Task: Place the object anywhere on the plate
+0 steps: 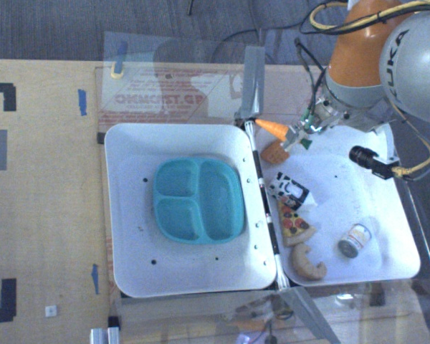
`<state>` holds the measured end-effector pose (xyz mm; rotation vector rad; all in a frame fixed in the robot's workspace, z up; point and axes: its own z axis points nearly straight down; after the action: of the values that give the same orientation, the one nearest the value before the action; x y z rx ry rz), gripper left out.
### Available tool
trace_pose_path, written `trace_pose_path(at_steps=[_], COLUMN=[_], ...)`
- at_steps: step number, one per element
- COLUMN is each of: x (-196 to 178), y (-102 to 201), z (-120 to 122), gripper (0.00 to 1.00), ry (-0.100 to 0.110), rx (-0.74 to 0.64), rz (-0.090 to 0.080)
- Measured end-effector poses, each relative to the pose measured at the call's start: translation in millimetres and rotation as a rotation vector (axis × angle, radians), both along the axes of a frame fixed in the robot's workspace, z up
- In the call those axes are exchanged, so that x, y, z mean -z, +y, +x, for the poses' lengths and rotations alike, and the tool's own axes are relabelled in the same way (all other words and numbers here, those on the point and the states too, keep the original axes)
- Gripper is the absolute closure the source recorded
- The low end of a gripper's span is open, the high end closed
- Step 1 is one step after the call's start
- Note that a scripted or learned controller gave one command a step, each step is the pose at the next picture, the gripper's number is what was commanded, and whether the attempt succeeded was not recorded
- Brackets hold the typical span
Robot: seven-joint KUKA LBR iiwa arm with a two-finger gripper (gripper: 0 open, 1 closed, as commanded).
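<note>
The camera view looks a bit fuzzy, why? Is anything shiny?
In the camera view the whole picture is soft, so the small toys by the slice of pizza blur together; the white bins glare brightly, and the clear sheet along the bottom edge shows pale reflections.

teal plate (199, 200) bare and open from above, right bin (387, 213) cluttered along its left edge

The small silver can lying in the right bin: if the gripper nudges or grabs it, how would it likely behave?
The small silver metal can lies on its side on the right white bin, so a push would probably roll it. Its smooth, shiny curved wall looks slippery for two fingers. It seems rigid, and probably light for its size.
</note>
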<state>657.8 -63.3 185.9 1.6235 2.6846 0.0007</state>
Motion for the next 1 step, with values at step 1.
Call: trace_pose_path(at_steps=[1], x=[0.8], y=[80.7], z=[-94.2], gripper=[1.00], ry=[0.003], rx=[-0.279], rz=[0.002])
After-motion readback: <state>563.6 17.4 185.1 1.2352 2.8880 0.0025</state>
